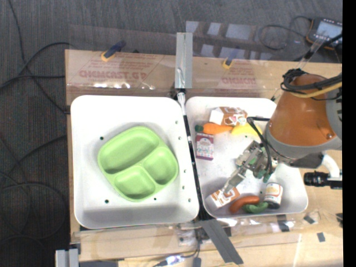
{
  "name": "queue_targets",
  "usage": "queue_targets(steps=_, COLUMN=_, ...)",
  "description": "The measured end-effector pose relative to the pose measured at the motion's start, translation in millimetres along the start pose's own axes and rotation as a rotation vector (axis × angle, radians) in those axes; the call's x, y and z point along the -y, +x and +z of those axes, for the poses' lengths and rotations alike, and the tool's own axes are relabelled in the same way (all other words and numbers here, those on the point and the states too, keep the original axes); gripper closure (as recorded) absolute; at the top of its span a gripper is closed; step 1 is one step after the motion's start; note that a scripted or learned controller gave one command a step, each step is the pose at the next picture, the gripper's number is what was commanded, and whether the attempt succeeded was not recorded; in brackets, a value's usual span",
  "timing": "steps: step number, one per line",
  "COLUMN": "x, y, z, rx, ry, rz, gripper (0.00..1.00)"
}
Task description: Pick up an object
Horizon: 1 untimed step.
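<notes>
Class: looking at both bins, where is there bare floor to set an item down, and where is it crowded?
Bare: the left bin's floor around the green tray, and the right bin's middle patch between the small carton and the tool. Crowded: the far edge by the carrot, the near edge by the can.

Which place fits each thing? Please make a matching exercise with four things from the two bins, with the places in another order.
Things:
1. green divided plate
2. small can
3. carrot
4. small pink carton

Places:
A. right bin, near its front right corner
B. right bin, close to its left wall
C. left bin, in the middle
D. right bin, toward the back, beside a yellow item

Pairs: 1-C, 2-A, 3-D, 4-B
</notes>
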<state>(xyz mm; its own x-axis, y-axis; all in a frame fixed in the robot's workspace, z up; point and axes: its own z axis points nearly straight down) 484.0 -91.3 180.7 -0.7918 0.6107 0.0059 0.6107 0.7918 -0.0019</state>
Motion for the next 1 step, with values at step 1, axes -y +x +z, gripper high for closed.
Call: queue_targets(steps=1, x=-0.3, y=0.1, z=0.0, rx=0.001, ry=-0.001, rz=0.000, gripper=0.00)
